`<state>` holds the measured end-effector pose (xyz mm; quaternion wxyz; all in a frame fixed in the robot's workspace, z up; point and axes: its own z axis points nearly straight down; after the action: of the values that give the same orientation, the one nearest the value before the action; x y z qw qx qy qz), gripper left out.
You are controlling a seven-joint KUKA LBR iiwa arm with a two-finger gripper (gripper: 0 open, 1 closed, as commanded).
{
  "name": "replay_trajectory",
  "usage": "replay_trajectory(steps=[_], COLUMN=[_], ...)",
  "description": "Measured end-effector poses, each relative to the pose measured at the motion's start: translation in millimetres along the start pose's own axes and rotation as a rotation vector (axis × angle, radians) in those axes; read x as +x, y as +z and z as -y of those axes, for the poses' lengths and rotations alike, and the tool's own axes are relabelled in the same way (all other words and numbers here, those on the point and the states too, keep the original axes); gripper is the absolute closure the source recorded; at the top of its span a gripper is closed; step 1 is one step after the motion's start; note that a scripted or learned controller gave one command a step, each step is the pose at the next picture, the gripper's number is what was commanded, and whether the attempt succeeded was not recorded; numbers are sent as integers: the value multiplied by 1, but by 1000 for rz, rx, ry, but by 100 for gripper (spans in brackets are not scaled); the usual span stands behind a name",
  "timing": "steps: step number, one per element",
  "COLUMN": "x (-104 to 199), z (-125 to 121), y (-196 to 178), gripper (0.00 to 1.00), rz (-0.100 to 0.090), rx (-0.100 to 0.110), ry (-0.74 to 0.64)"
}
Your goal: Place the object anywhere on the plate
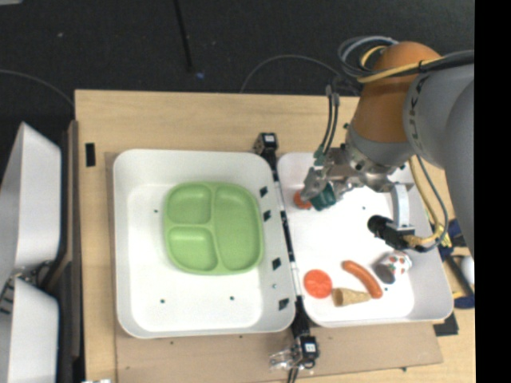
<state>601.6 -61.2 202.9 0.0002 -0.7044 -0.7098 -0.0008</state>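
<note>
A: Where's the object?
B: Small orange-red piece [301,199] in right white bin's [423,309] far-left corner, under the gripper [319,196]; jaws' state — cannot tell.
A: Handling?
B: Probably light, rigid plastic; pinch across its middle. Green divided plate [214,227] sits left.

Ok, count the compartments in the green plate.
3. The plate lies in the left bin: one compartment at upper left, one at lower left, and a long one down the right side. None looks hidden.
</note>
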Motion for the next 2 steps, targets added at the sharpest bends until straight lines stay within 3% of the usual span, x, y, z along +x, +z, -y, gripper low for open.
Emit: replay_trajectory(steps=[2], x=[100], z=[-16], y=[-15], gripper=[100], rz=[0], rx=[-1], ry=[0])
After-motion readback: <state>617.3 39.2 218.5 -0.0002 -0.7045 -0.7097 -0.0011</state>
